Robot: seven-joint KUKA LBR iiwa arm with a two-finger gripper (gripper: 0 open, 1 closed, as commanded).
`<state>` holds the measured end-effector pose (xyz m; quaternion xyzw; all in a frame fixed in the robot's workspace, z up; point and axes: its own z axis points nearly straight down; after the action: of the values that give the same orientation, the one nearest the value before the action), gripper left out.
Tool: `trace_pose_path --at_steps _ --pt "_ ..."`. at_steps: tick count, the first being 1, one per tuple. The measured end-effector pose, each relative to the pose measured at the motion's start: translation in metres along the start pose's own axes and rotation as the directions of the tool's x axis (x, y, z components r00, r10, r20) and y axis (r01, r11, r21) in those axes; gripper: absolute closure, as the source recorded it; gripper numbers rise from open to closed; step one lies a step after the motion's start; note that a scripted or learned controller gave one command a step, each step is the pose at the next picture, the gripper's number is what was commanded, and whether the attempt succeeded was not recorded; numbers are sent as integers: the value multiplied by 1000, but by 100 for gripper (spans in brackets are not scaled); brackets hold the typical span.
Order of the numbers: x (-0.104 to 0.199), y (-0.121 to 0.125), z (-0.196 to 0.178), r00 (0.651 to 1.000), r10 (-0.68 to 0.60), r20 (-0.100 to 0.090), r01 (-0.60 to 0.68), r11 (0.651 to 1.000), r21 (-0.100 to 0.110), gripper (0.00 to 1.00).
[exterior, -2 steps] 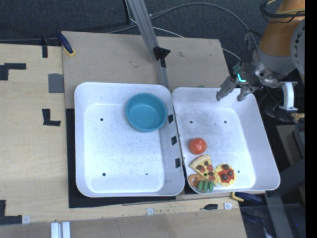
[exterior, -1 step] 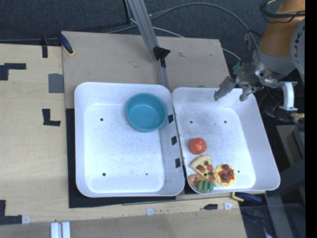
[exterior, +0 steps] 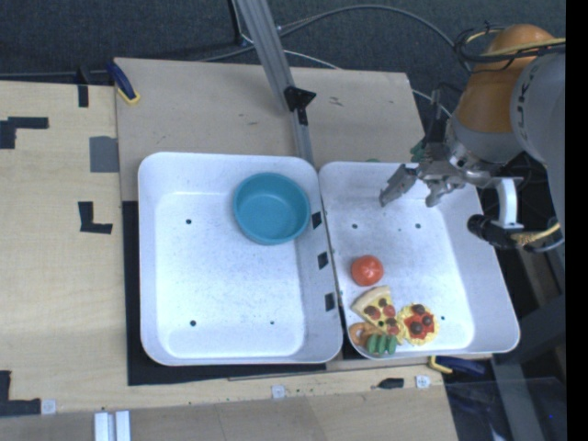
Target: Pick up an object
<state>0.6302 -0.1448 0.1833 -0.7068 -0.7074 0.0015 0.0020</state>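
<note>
My gripper hangs over the far part of the right bin, fingers spread open with nothing between them. A small red ball-like object lies in the middle of that bin, well below and left of the gripper. At the bin's near edge sit a toy pizza slice, a round toy pizza with red dots and a small green piece. A blue bowl rests upright in the far right corner of the left bin.
A grey metal pole slants down from the top to the gap between the bins. The grey arm with its orange band fills the upper right. Black cables trail across the dark floor behind the bench.
</note>
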Motion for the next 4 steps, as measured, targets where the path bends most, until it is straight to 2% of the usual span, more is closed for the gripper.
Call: trace_pose_path --at_steps 2,3,4 --pt "-5 -6 96 1000 0 1 0 1000 -3 0" --pt "-6 -5 83 1000 0 2 0 1000 -6 100" --pt "-10 -13 27 1000 1 2 -1 1000 -9 100"
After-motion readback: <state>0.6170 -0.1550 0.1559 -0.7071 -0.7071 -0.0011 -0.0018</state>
